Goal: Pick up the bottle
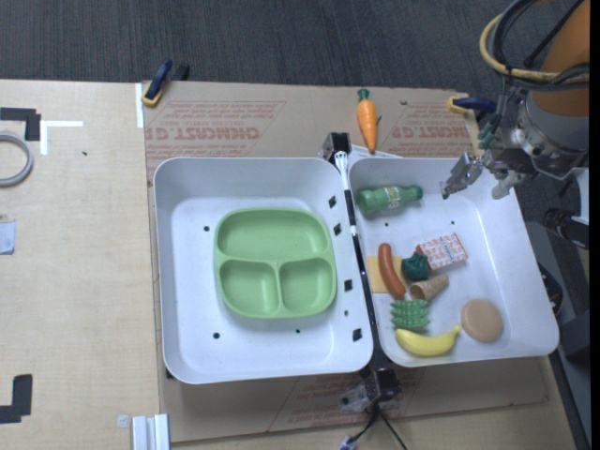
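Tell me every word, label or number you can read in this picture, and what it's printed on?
"CHEMGZT GR...": red print on the cardboard sheet under the bins, reversed and only partly legible; my best reading.
Bottle label: too small to read.
Red-and-white packet: print too blurred to read.

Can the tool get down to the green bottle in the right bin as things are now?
Probably yes. The bottle lies on its side alone near the bin's top-left corner, apart from the other toys, and the tool hovers to its right with nothing between them.
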Motion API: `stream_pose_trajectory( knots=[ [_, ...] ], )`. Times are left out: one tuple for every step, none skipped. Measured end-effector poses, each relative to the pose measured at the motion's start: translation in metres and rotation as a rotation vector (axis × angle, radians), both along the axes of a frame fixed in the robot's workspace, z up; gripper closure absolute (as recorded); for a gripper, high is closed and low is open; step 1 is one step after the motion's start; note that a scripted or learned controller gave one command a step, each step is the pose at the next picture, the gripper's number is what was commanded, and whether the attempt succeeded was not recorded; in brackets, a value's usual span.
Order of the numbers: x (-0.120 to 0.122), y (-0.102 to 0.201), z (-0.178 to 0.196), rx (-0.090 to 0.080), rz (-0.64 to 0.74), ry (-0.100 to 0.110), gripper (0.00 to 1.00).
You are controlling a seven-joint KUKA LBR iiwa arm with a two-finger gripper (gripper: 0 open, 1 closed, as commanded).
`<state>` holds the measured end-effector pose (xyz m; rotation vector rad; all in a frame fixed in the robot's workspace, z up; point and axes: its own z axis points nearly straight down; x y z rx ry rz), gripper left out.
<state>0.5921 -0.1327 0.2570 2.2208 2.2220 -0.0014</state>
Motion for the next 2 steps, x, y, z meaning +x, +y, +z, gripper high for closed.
stream_pose_trajectory(
  knots=[
    [0.000, 0.000, 0.010, -0.001, 0.001, 0.000, 1.00],
    [-0.066, -0.082, 0.055, -0.001, -0.134, -0.001, 1.00]
  ],
)
